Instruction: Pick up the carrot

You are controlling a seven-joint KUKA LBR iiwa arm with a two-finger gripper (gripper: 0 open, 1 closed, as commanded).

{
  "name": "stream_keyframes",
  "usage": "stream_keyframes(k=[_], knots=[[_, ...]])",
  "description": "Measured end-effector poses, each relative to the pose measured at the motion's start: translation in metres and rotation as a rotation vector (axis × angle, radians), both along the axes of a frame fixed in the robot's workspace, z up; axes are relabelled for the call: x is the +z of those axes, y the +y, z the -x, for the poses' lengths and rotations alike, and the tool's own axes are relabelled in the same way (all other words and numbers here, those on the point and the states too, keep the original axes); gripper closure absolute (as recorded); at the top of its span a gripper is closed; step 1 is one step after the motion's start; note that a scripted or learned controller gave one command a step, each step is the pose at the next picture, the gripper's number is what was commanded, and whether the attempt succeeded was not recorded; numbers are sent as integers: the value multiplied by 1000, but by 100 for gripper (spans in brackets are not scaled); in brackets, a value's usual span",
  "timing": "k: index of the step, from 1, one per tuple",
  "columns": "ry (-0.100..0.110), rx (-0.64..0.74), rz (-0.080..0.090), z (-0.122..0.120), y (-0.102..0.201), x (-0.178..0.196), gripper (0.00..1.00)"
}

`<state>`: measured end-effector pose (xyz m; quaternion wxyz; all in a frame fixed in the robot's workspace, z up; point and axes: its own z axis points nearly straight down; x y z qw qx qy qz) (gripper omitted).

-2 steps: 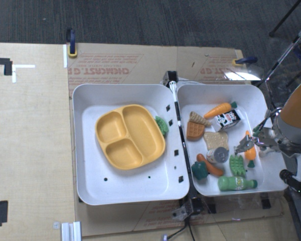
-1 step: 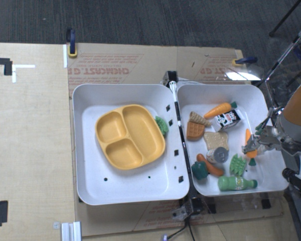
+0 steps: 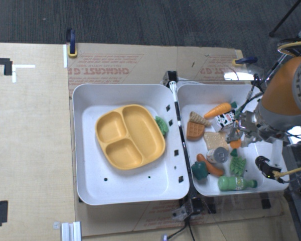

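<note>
While tool hovers—perhaps empty | cardboard bench | dark floor

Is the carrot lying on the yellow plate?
No, the carrot lies in the right bin, while the yellow plate sits in the left bin.

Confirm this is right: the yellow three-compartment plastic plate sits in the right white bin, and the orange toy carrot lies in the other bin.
Not quite. The camera view shows the yellow three-compartment plastic plate in the left white bin, not the right one. The orange toy carrot does lie in the other bin, the right white bin, near its far wall.
</note>
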<state>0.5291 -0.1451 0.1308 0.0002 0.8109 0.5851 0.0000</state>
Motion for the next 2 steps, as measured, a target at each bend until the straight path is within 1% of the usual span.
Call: stream_keyframes(k=[2], knots=[[1, 9, 1, -3, -1, 17, 100]])
